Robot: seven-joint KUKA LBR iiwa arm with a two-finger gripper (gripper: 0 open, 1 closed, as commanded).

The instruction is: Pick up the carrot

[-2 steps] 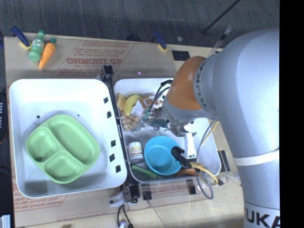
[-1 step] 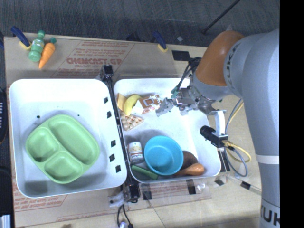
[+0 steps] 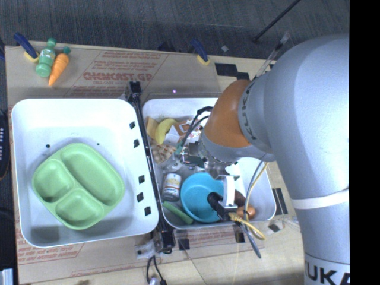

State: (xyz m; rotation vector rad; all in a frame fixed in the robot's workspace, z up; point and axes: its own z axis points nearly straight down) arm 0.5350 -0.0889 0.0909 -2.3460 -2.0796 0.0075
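An orange carrot (image 3: pixel 57 69) with a green top lies on the cardboard bench top at the far left, outside both bins. A green bottle (image 3: pixel 45 58) touches its left side. My gripper (image 3: pixel 199 154) hangs low inside the right bin (image 3: pixel 178 104), far from that carrot, and the grey wrist and its orange band cover it from above. Just below the gripper sits a blue cup (image 3: pixel 199 198). A small orange-brown thing (image 3: pixel 249 210) peeks out by the bin's near right wall, mostly hidden by cables.
The left bin (image 3: pixel 35 114) holds a green divided plate (image 3: pixel 77 184). In the right bin lie a banana (image 3: pixel 162 127), a small bottle (image 3: pixel 172 184) and a green stick-like thing (image 3: pixel 178 212). The arm covers the right bin's right half.
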